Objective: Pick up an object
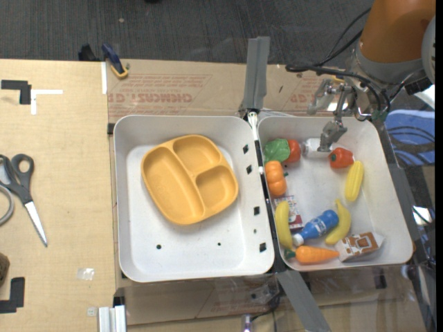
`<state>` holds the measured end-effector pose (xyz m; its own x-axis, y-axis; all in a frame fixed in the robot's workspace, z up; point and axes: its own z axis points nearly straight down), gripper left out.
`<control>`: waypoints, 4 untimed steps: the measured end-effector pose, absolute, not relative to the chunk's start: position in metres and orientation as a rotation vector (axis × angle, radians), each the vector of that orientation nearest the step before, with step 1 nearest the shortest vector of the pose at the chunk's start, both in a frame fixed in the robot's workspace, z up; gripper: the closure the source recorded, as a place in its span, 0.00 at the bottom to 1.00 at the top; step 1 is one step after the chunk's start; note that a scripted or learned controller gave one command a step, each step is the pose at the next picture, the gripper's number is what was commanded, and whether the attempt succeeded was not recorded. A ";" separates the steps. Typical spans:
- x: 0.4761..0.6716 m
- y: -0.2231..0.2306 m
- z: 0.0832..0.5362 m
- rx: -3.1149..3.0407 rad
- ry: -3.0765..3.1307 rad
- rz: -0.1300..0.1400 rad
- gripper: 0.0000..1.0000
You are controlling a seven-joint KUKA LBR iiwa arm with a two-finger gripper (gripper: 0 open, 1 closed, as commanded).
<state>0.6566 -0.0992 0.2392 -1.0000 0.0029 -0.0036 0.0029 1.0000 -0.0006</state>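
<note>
Found the gripper (331, 141) low over the back of the right bin (385, 185), just beside a red tomato (340, 158) and near a green leafy toy (276, 149); could not tell whether the pincer stood apart or together, since the slant of the view and the clutter of cables above hid the gap; saw nothing clamped in it. Counted plenty to choose from, all in that right bin: a small orange pumpkin (275, 178) against the dividing wall; a yellow corn cob (354, 180) just below the tomato; two bananas (282, 225) flanking a blue bottle (320, 226); a carrot (316, 255) and a small carton (360, 246) at the near edge. Noted a yellow divided plate (190, 178) alone in the left bin (131, 254), and scissors (24, 192) well apart on the bench.

Judged the step in hand to be the descent onto a target, most likely the tomato, being nearest. To do it well: should centre over the tomato's widest part, not its stem; should open wide enough to straddle it before going down; should keep clear of the bin's back wall and of the corn cob touching-close on the near side, lest one jaw land on it and nudge the tomato away; should close gently, as a round smooth toy would tend to squirt out sideways; should lift straight up and check that something rides along before moving off.
</note>
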 end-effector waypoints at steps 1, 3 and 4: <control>0.611 -0.133 0.093 0.457 3.104 -0.001 0.00; 0.624 -0.112 0.093 0.805 3.032 -0.001 0.00; 0.645 -0.146 0.094 0.778 3.038 -0.001 0.00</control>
